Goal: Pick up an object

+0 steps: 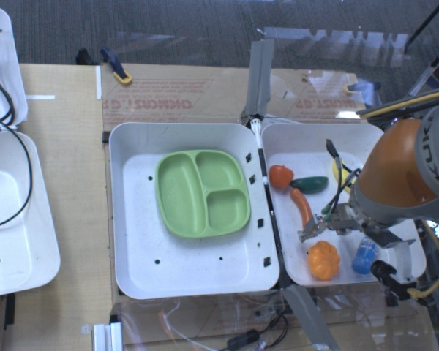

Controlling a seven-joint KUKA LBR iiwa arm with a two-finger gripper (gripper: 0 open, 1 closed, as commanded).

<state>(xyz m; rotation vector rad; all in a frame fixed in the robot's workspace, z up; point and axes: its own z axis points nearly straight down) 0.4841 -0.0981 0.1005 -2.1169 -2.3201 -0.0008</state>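
Observation:
My gripper is low over the right bin, pointing left, with the orange-banded wrist behind it. It is open and I see nothing between its fingers. An orange-red carrot-shaped piece lies just left of the fingertips. A round orange fruit sits just below them. A red tomato-like piece and a dark green piece lie further up the bin. A blue object rests under the wrist. A yellow piece is partly hidden behind the arm.
The left bin holds a green divided plate. A grey divider post stands between the bins at the back. A blue-and-yellow clamp lies on the cardboard behind. A white sink-like tray with black cable is at the far left.

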